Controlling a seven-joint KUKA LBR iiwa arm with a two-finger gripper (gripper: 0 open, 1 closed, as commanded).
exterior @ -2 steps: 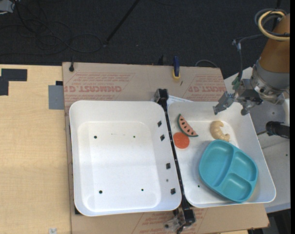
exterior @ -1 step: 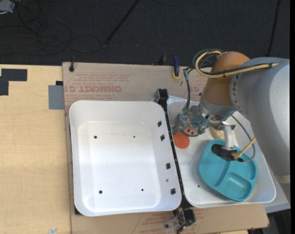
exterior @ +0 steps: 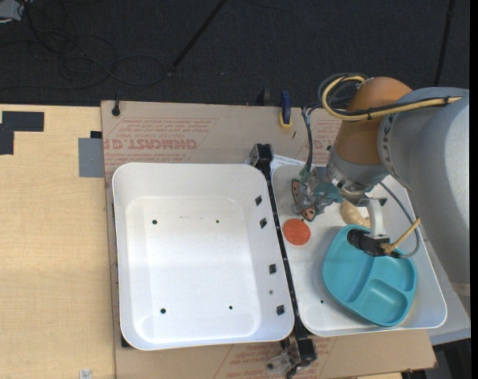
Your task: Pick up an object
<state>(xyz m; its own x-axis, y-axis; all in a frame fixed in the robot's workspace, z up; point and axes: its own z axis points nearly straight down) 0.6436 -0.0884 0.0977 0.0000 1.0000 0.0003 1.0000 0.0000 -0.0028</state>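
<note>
The arm enters from the right and positions the hand low over the far left corner of the right bin; whether the hand is open or closed, or has hold of anything, cannot be determined from this view. A small orange disc lies on the bin floor just near of the hand, a teal divided dish occupies the near right part of the bin, and a pale object lies between the dish and the arm. The left bin stands beside it on the table.

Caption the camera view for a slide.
Arm's gripper low in right bin, near orange disc and teal tray.
</note>
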